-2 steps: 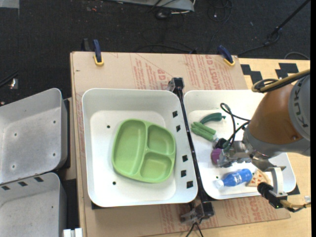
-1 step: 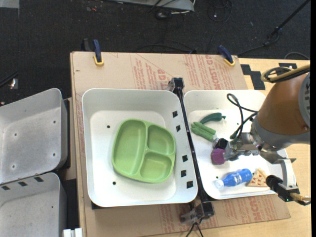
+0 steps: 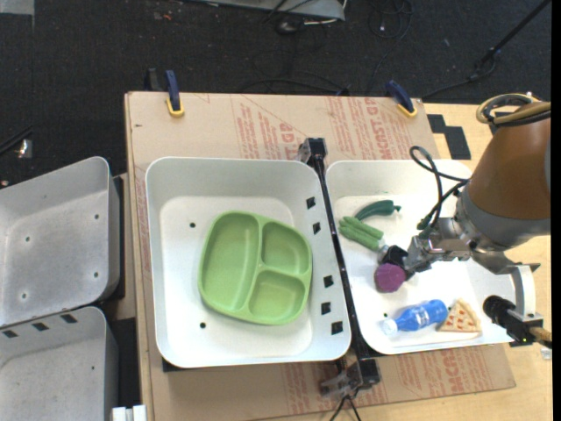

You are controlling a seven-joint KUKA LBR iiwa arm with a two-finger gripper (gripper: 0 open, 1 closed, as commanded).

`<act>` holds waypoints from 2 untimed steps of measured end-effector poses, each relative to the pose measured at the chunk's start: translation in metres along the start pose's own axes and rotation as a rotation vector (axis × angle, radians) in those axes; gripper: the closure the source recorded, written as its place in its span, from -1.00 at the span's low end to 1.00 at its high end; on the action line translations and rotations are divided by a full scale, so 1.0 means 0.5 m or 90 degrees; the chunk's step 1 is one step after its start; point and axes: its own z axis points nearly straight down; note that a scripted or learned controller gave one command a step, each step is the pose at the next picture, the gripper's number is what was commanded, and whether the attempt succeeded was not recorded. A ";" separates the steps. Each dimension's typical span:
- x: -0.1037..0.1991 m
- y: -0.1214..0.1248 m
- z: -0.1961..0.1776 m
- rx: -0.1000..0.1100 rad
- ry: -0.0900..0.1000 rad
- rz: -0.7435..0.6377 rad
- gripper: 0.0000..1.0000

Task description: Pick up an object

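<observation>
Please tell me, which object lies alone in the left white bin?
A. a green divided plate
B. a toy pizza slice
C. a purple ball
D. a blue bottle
A: the green divided plate lies in the left white bin, while the blue bottle, the purple ball and the toy pizza slice are all in the right bin.

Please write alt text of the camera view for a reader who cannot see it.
The grey arm's gripper is low in the right white bin, beside a purple round toy, near green pods, a blue bottle and a pizza slice toy. The left white bin holds a green divided plate.
</observation>
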 end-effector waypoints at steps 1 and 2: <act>0.000 0.004 -0.106 -0.001 0.000 0.000 1.00; 0.099 0.062 -0.108 0.001 0.001 -0.003 1.00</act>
